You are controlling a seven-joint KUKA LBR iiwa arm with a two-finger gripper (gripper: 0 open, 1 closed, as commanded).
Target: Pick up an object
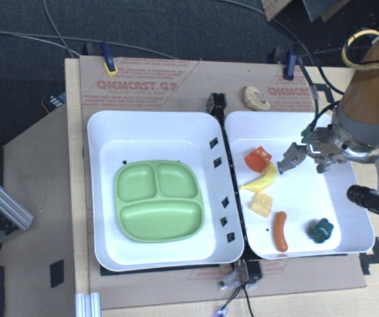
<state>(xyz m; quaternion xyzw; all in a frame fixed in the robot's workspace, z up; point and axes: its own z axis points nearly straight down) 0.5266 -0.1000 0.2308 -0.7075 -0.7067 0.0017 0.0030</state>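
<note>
Just below and left of the gripper [294, 160] sits my likely target, a yellow banana-shaped toy [259, 179], lying curved in the right bin [348, 207] with nothing holding it. A red block [258, 157] touches its upper end and a pale yellow wedge [262, 205] sits just under it, so I'd come down on the banana's middle, across its narrow width, to avoid nudging those two. Can't tell how wide the gripper is from this angle, honestly. Further below are a sausage [280, 230] and a dark green piece [320, 230]. The green tray [158, 200] is well off left in the other bin [103, 177].
</note>
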